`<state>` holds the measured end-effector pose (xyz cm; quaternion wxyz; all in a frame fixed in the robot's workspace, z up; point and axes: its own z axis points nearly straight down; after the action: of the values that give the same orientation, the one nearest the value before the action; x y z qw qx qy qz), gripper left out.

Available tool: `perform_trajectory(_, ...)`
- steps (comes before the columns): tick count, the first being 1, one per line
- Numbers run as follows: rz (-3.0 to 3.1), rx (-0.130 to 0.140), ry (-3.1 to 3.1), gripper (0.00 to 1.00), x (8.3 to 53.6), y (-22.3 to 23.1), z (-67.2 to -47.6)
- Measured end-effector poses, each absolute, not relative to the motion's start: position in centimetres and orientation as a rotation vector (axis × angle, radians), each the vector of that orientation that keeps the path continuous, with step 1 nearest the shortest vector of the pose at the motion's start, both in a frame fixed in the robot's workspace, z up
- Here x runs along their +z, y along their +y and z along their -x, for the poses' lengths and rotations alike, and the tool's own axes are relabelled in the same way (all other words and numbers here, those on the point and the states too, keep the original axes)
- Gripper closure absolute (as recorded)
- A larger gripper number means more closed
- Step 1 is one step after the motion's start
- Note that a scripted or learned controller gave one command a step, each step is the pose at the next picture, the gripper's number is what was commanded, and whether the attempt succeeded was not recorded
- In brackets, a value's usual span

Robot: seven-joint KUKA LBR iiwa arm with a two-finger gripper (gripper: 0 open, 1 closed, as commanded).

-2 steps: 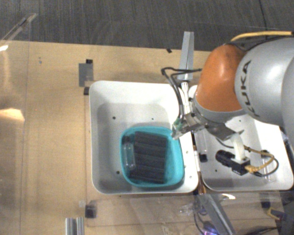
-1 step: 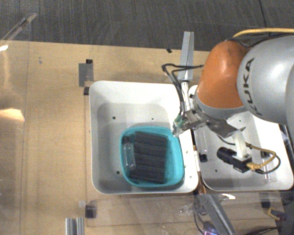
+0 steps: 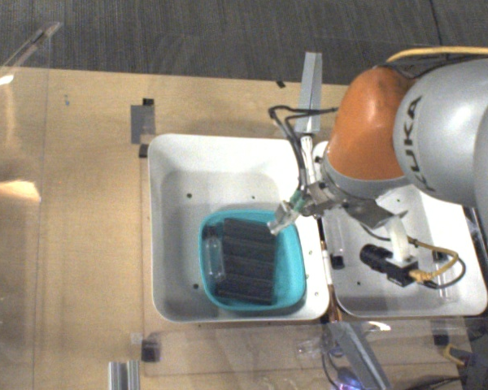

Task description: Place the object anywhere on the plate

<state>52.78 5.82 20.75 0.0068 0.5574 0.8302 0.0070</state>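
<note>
**Black object lying on the teal plate, gripper at the plate's far right corner**

Two shallow white bins are seen side by side on the wooden bench (image 3: 65,258). A teal plate (image 3: 294,260) with rounded corners is set in the left bin (image 3: 171,218), against its near wall and closer to its right wall than to its left. The far part of that bin's floor is left bare.

A black ridged object (image 3: 246,260) is found lying flat on the plate. Most of the plate's middle is covered by it, and its ridges are run across from left to right. A strip of teal is left showing along the plate's right edge. Along the object's left side a clear, glossy patch (image 3: 214,254) is seen; what it is cannot be told.

The gripper (image 3: 281,218) is placed over the plate's far right corner, just beside the far right corner of the black object. Whether contact is made there cannot be told, and whether the claw is released or clenched cannot be told either. Nothing is seen to be held in it.

The arm (image 3: 447,128), with its orange band (image 3: 366,128), is stretched in over the far part of the right bin (image 3: 464,295).
</note>
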Motion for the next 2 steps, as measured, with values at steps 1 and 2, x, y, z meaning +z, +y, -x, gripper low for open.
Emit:
perform_trajectory(1,-1.792,0.009,2.571,0.00,27.5,-1.0,-51.4)
perform_trajectory(2,-1.778,0.014,2.573,1.00,28.6,-0.8,-51.6)
